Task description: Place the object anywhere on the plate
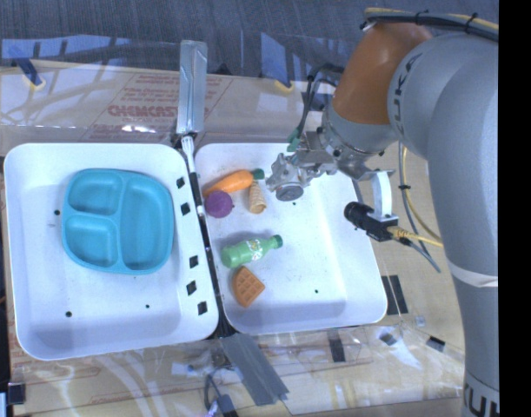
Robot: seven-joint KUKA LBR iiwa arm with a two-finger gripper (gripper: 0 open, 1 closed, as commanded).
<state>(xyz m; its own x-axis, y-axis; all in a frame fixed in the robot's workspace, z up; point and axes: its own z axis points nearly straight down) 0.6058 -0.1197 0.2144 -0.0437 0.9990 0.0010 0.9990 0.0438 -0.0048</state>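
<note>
Nearest you in the right bin (352, 294) lies an orange waffle piece (247, 286), and just beyond it a green bottle (250, 250) on its side. Further back you find a purple ball (218, 203), an ice cream cone (257, 198) and a carrot (231, 182) close together near the divider. The pincer (288, 181) hovers just right of the cone; you cannot tell whether it is spread or pressed together. The blue sectioned plate (119, 220) sits in the left bin (39, 320) on your tabletop (117, 102).

Smooth glossy blue plastic plate (117, 220)
</note>
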